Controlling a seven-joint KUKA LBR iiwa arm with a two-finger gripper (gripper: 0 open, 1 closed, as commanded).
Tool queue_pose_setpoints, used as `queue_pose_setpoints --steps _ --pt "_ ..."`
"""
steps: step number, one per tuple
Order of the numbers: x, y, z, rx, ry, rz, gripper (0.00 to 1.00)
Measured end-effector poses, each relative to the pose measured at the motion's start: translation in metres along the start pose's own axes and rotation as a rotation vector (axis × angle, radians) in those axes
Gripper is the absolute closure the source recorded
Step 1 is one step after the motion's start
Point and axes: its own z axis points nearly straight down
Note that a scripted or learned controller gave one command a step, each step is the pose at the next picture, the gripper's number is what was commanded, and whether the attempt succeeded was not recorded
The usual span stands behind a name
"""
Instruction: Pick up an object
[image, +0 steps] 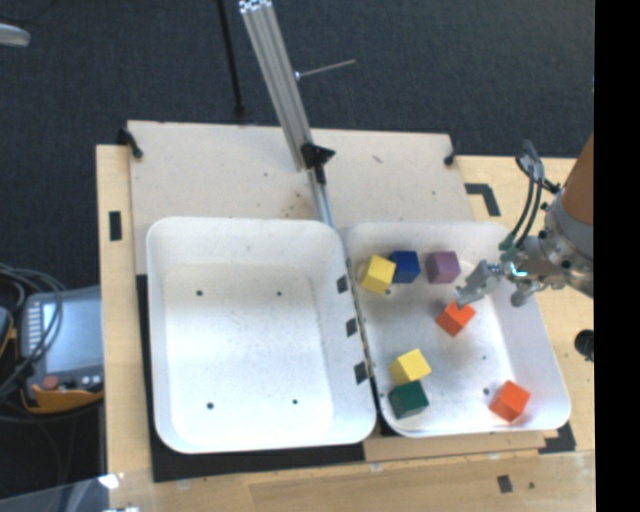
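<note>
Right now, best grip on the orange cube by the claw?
Take the orange cube across two opposite flat faces, coming from above. It sits rotated relative to the bin walls, so turn the claw to match. It stands apart from the other cubes, so any side pair looks clear.

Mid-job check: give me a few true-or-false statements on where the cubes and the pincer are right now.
1. All cubes lie in the right bin. True.
2. The blue cube sits between a yellow cube and the purple cube. True.
3. The green cube lies in the left bin. False: it lies in the right bin, beside a second yellow cube.
4. The pincer is over the left bin. False: it is over the right bin, near an orange cube.
</note>
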Motion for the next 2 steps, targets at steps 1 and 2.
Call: queue_pose_setpoints --steps 1,2 --pt "0.0 0.001 -0.002 -0.005 -0.001 0.002 0.0" --pt "-0.012 0.003 0.048 0.002 -0.004 0.007 0.0"
